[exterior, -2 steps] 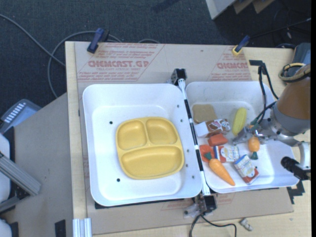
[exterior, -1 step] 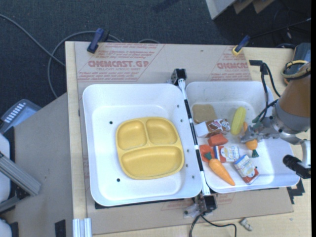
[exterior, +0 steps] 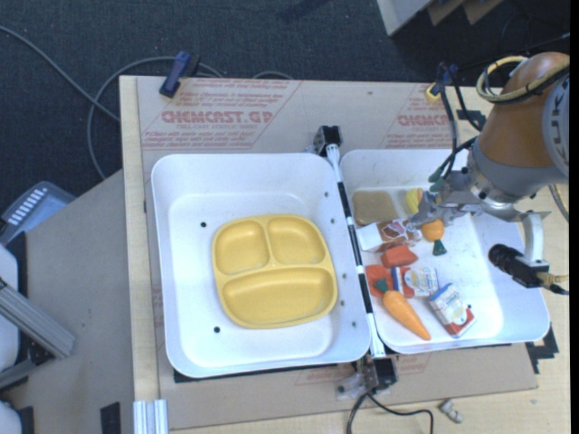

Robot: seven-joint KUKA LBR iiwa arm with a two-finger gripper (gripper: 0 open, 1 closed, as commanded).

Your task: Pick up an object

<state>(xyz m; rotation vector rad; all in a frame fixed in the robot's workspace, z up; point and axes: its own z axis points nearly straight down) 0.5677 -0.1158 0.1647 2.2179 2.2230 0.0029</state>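
The right white bin point(exterior: 520, 319) holds several small items. Among them are an orange carrot point(exterior: 406, 314), a red piece point(exterior: 399, 256), an olive-brown pad point(exterior: 371, 208), a yellow piece point(exterior: 413, 197), a small orange ball point(exterior: 435, 229) and two white packets point(exterior: 451, 310). My gripper point(exterior: 431, 209) hangs low over the bin's upper middle. It is just above the orange ball and beside the yellow piece. The wrist hides its tips, and nothing visibly hangs from it.
The left bin point(exterior: 181, 197) carries a yellow divided plate point(exterior: 271, 269). A black divider rail point(exterior: 348, 233) runs between the bins. The arm's orange band point(exterior: 520, 129) and grey wrist point(exterior: 507, 188) cover the right bin's far right corner. A black fitting point(exterior: 516, 265) sticks out at the right.
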